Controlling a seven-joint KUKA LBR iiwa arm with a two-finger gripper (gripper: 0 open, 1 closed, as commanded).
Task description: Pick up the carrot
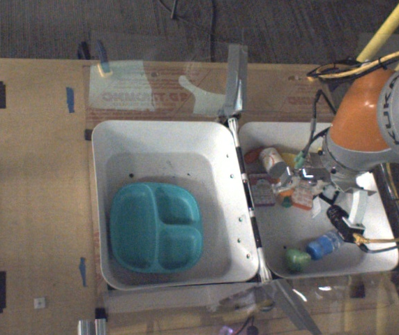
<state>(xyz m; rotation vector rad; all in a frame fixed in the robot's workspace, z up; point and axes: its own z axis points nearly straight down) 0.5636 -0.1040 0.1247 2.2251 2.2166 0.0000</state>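
The carrot (pixel 302 199) shows as a small orange piece in the upper middle of the right bin (pixel 381 260), partly covered by the gripper. My gripper (pixel 296 184) hangs right over it, low in the bin, reaching in from the right under the orange-banded wrist (pixel 360 121). Whether the carrot is touched or held cannot be made out, since the gripper body hides the contact.
The left bin (pixel 109 145) holds a teal divided plate (pixel 156 225). In the right bin lie a small can (pixel 273 161), a dark packet (pixel 261 190), a blue bottle (pixel 323 246) and a green item (pixel 297 259). Black cables (pixel 339 218) trail beside the gripper.
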